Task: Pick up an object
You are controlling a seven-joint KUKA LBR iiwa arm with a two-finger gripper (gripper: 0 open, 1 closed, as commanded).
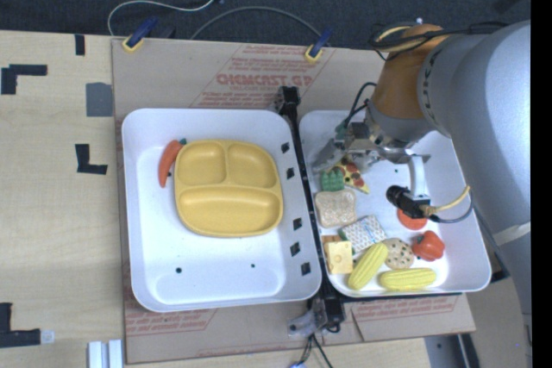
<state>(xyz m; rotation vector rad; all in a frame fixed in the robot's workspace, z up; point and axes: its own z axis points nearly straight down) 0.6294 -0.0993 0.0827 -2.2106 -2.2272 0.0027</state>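
The gripper hangs low over the right bin, just above the green toy; I cannot tell its state. Toy food crowds this bin, so it reaches here.

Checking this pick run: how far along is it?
Done: the arm has the hand down in the right bin, over the toy food near the green piece. In hand: nothing visibly gripped. Left: grasp and lift. The carrot lies beside the yellow plate.
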